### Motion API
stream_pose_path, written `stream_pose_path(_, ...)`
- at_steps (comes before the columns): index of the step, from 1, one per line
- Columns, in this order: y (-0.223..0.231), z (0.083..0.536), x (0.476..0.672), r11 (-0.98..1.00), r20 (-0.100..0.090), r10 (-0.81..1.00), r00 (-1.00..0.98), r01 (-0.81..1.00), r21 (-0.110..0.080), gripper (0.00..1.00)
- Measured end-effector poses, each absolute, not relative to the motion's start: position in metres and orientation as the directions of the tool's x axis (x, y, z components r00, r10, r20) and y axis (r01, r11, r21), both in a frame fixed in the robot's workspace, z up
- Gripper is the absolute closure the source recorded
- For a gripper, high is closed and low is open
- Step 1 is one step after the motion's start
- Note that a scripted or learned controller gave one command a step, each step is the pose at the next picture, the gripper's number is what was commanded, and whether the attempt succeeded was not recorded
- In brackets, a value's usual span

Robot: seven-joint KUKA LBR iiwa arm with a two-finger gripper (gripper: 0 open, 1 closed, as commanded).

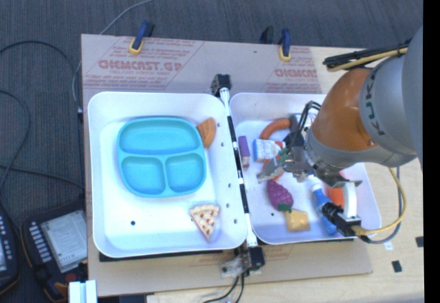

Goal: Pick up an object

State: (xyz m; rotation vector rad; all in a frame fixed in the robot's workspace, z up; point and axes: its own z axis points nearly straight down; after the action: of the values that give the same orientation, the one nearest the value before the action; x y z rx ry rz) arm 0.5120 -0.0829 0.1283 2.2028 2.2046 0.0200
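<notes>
**Gripper low in the right bin, grasp unconfirmed**

You have the gripper (278, 165) down in the right bin (371, 216), hovering over the clutter near its middle. You cannot tell whether it is spread or closed; the wrist hides too much, and nothing is visibly between its tips.

The likeliest target is the purple toy (278, 194), just below the gripper. Close by sit a small white and blue carton (265, 150), an orange curved piece (275, 127) and a yellow block (298, 220).

In the left bin (100, 157) you have a blue 3-compartment plate (161, 156), a pizza slice toy (205, 218) and an orange wedge (207, 132), all well apart from the arm.

Your risk is crowding: the tips may land on 2 items at once, or nudge the rounded purple toy aside so it slips free
</notes>
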Motion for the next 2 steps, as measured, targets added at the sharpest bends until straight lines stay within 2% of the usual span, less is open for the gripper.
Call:
stream_pose_path(1, -0.0828, 0.1379, 0.5127, 0.001, -0.009, 1.0, -0.001, 1.0, 0.028, 1.0)
stream_pose_path(2, -0.0827, 0.1378, 0.5126, 0.001, -0.009, 1.0, -0.001, 1.0, 0.027, 0.0)
